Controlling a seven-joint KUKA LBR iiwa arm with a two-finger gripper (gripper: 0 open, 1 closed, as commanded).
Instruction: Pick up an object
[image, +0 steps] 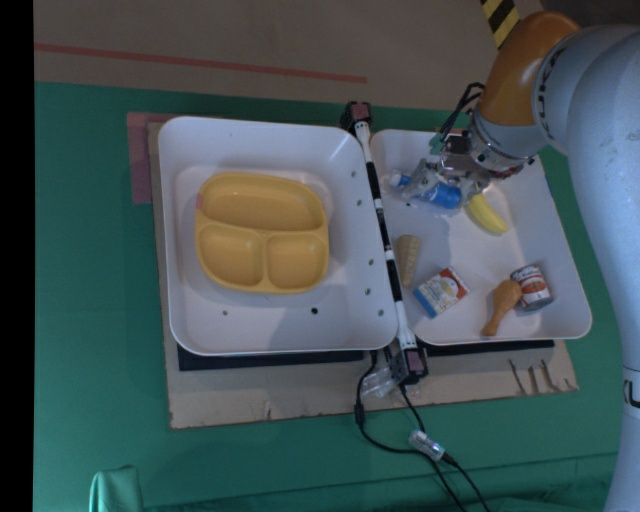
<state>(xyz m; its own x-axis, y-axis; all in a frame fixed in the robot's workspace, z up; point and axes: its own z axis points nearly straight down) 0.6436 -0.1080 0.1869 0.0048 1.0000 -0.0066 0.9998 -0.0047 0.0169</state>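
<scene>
The end effector (437, 186) covers part of a blue item (444, 196), perhaps a bottle, too blurred to identify

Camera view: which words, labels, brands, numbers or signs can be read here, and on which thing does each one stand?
No text here can be read with certainty.
Small box: printed colourful label, too blurred to read.
Can: printed label, too small to read.
Blue object under the gripper: no legible print.
Yellow divided tray, banana, cone: no text seen.
Yellow-and-black hazard stripes at the top: a sign, without words.
</scene>
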